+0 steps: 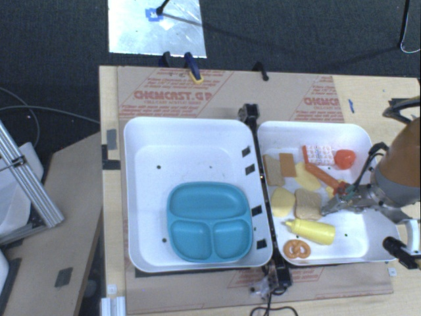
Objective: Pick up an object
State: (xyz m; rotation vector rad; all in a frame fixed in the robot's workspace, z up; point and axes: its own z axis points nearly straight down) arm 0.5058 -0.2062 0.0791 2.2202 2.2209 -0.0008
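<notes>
Bins come first from where I sit: the left bin (148,150) carries a blue divided tray (209,220), and the right bin (355,242), beside it, carries the clutter. My arm (402,166) leans over the right bin's far side, much of it cut off at the frame edge. The gripper (332,203) sits low among the food pieces near the right bin's middle, just beside a tan bread slice (306,204) and an orange carrot-like stick (322,175). I cannot tell how its jaws stand; that spot is dark and blurred. A yellow mustard bottle (310,229) lies nearer the front wall, a pretzel (296,248) beside it. I judge nothing lifted yet; gripping and raising remain.
</notes>
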